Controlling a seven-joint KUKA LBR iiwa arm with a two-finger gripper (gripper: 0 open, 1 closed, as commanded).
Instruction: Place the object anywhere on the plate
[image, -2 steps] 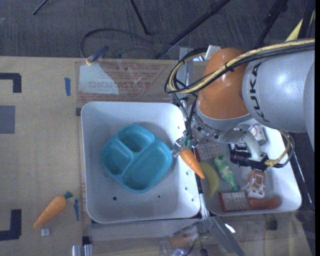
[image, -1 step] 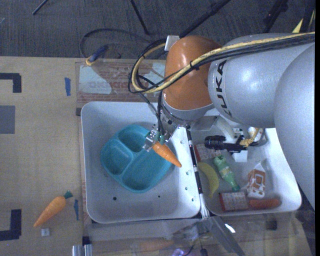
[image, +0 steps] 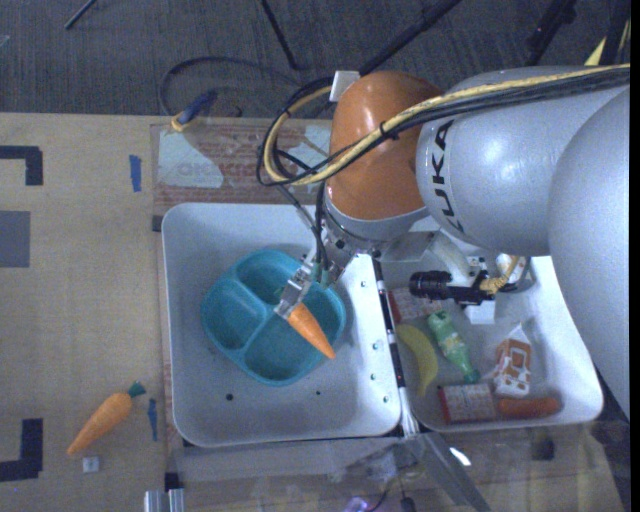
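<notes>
A blue divided plate (image: 240, 318) lies in the left white bin (image: 200, 400). Over the plate's right side hangs my gripper (image: 300, 292), reaching down from the orange-banded wrist (image: 378, 150). An orange toy carrot (image: 311, 331) slants down and to the right from the fingertips, over the plate's right rim. The fingers appear closed on the carrot's upper end. Whether the carrot's lower tip touches the plate cannot be told.
The right bin (image: 575, 395) holds a yellow banana (image: 420, 358), a green bottle (image: 452, 346), a red-and-white box (image: 466, 402), a small carton (image: 512, 364) and a red piece (image: 528, 406). A second carrot (image: 100, 420) lies on the bench left of the bins.
</notes>
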